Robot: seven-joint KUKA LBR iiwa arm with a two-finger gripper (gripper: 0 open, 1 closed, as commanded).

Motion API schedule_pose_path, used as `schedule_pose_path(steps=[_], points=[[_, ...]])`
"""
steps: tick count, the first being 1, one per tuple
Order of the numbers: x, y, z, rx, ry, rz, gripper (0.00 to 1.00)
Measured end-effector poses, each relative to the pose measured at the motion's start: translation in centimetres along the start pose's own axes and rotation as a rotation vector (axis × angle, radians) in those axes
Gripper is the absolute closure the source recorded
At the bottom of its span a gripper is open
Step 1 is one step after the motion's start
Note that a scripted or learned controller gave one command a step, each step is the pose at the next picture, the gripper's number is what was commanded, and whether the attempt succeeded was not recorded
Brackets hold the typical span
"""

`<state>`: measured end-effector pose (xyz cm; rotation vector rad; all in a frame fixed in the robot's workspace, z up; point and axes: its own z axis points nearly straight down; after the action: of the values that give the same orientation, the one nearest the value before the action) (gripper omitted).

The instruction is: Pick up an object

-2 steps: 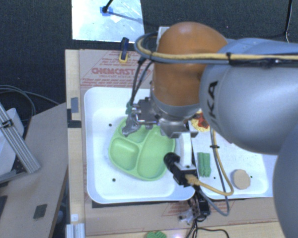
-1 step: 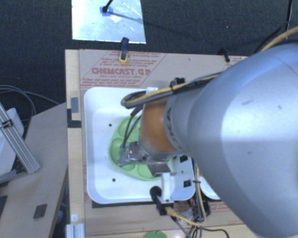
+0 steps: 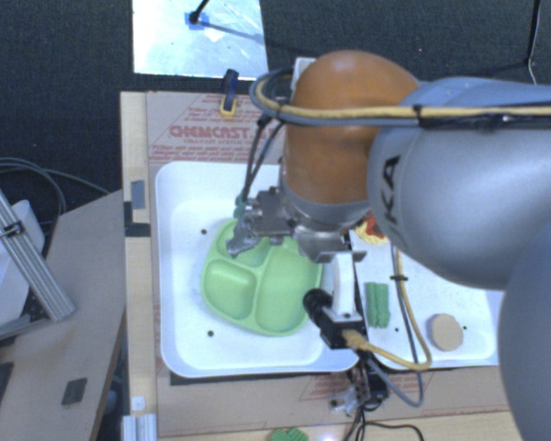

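Green divided tray [image 3: 253,288] lies in left bin [image 3: 179,246], frame centre-left. Gripper [image 3: 246,232] low over tray's upper rim — finger state cannot be told. Risk: shallow rim slips out. Green block [image 3: 377,303], tan disc [image 3: 446,331] lower right — clear.

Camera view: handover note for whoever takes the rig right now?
Hand: low over the left white bin, at the upper edge of the light green divided plastic tray; its grip state can't be read.
Things: the tray lies flat in the left bin. In the right white bin: a green ridged block and a tan round disc.
Done: no pick confirmed.
Left: grasp and lift an object.
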<state>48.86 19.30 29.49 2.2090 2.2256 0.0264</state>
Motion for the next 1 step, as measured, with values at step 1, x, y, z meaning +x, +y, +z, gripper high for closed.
schedule_pose_path(steps=[1], points=[[-3.81, -0.56, 12.20, 0.024, -0.011, 0.011, 0.00]])
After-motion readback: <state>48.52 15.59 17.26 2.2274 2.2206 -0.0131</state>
